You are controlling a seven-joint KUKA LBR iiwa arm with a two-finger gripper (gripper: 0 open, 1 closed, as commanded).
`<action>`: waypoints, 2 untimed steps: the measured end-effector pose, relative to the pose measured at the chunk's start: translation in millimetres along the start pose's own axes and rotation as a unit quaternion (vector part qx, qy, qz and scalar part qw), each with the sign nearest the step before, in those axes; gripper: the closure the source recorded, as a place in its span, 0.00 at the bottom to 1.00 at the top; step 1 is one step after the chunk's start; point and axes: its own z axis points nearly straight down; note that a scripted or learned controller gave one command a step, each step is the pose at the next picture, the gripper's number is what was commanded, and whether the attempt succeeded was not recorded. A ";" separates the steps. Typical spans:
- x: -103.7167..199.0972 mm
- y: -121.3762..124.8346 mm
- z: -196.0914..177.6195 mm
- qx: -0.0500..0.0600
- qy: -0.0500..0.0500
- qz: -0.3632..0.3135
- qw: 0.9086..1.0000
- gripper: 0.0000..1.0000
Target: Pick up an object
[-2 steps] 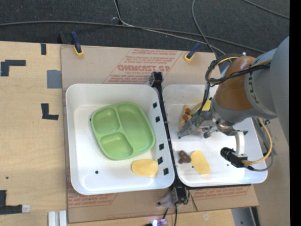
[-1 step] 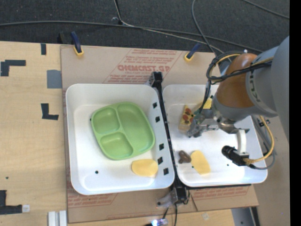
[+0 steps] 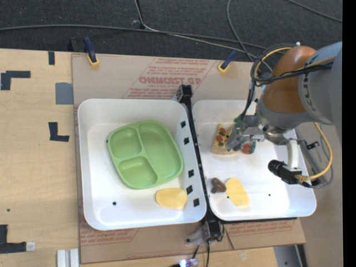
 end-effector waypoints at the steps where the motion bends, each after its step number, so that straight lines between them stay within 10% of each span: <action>1: -1.1 9.8 -54.8 0.000 0.000 0.000 1.000 1.00; 2: -1.3 11.2 -91.7 0.000 0.000 0.000 1.000 1.00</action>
